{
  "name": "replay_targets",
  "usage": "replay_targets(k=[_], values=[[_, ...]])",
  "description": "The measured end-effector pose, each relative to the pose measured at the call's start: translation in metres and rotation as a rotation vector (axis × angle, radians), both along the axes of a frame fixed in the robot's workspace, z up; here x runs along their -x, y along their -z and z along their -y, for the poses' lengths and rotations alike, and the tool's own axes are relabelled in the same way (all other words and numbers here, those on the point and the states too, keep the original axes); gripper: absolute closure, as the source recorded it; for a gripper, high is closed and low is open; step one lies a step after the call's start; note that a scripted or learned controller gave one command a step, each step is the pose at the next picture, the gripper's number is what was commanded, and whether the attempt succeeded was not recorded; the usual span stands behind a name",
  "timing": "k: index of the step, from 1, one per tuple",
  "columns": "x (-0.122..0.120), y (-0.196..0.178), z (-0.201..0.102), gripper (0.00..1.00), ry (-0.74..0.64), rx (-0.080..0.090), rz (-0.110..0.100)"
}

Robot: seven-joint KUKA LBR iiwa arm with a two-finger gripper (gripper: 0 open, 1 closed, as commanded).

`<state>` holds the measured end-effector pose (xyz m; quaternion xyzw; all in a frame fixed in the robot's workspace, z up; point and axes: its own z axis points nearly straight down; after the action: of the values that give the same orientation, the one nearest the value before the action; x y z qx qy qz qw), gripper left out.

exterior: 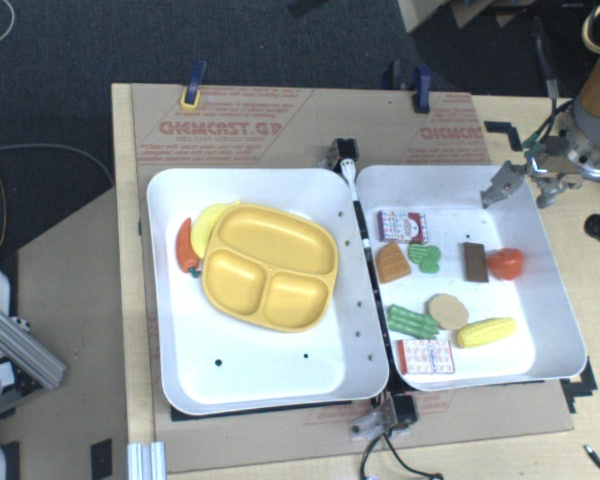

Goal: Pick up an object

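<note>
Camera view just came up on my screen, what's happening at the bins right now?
The arm reaches in from the right, and its claw hangs above the far right corner of the right bin, open and holding nothing. The toy food in that bin lies untouched: a tomato, a brown block, a corn cob, a cookie and others. The left bin holds a yellow divided tray. No object has been picked up yet.

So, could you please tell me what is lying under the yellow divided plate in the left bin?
A yellow banana-like piece and a red-orange item stick out from under the yellow divided plate at its left edge. How far they extend beneath is covered.
</note>
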<state>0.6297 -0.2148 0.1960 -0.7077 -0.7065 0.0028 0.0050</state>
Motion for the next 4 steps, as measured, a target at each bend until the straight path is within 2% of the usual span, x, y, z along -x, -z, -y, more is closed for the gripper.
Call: replay_targets(k=[1, 3, 4], values=[[-0.003, -0.006, 0.000, 0.00, -0.002, 0.003, 0.011], [-0.005, 0.082, -0.001, 0.00, -0.004, 0.001, 0.006], [-0.005, 0.112, -0.004, 0.00, -0.005, -0.002, 0.008]])
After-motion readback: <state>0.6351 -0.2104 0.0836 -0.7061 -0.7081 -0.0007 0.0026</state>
